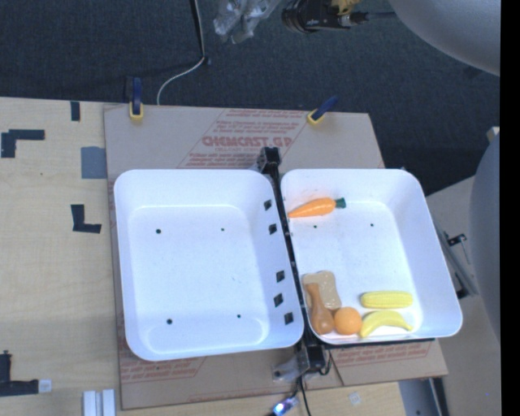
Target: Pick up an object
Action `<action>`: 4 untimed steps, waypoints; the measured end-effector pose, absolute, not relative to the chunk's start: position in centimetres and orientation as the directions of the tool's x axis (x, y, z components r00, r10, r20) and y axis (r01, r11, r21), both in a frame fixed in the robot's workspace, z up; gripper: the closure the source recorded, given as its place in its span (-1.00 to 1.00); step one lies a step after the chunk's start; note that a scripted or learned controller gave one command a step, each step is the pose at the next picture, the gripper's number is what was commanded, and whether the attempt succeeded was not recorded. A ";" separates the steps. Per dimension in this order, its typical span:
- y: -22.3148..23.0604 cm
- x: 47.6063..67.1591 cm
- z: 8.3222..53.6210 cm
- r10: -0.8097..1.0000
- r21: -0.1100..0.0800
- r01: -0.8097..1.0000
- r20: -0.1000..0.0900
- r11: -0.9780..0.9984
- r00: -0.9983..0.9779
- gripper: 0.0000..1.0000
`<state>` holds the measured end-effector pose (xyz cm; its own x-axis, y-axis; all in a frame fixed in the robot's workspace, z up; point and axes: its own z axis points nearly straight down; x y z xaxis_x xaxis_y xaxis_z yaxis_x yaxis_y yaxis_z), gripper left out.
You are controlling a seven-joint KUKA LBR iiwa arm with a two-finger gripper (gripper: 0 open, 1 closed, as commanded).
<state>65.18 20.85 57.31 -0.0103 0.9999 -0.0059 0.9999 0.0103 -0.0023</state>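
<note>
At the near right corner of the shallow white plastic right bin point(422, 244) lies a smooth, curved yellow toy banana point(385, 322), with a knobbly yellow toy corn cob point(386, 300) just behind it. Left of the banana sits a small round orange toy fruit point(348, 321), touching a glossy brown drumstick-shaped toy point(318, 310) that rests against a pale tan bread-like block point(323, 288). Farther back, near the divide between the bins, a tapered orange toy carrot with a green tip point(313, 208) lies slantwise. The matching white left bin point(130, 244) stands beside it, both on a brown cardboard sheet point(236, 138) on the wooden bench point(41, 244). At the far edge the hand point(240, 20) hangs blurred above dark floor; its state cannot be told.
</note>
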 end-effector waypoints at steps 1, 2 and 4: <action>21.0 65.2 58.3 1.000 -0.002 1.000 -0.007 0.012 -0.012 1.00; 21.1 65.2 59.3 1.000 -0.003 1.000 -0.008 0.014 -0.014 1.00; 21.3 65.2 61.2 1.000 0.010 1.000 -0.007 0.011 -0.011 1.00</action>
